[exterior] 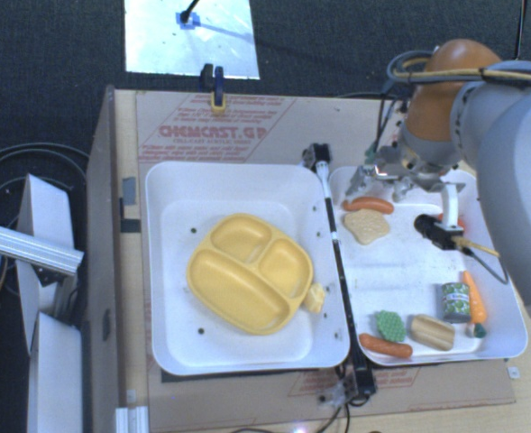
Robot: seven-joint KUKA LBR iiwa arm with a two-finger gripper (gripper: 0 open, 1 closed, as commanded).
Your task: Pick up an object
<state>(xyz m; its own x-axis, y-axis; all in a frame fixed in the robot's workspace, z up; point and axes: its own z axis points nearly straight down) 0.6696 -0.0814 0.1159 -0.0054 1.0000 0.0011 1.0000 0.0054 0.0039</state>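
Sausage (pixel 368 205) and bread slice (pixel 366 227) lie by the right bin's (pixel 400 269) far-left corner, under the jaws (pixel 393 177); whether those are parted, I cannot tell.

Lighting is even and diffuse from overhead, moderately bright. The white bins (pixel 247 183) run near clipping on their floors, but their rims stay readable. Strongest glare is on the reflective sheet (pixel 191 25) past the bench's far edge, washed to pale blue-white, with a thin dark streak across it. Soft short shadow under the yellow divided plate (pixel 249 273) along its near side; faint shadows beside the small items in the right bin. The arm (pixel 508 133) at the right edge is large, close and slightly soft. Overall resolution is low, fine detail mushy, dark carpet noisy. No obvious edge distortion.
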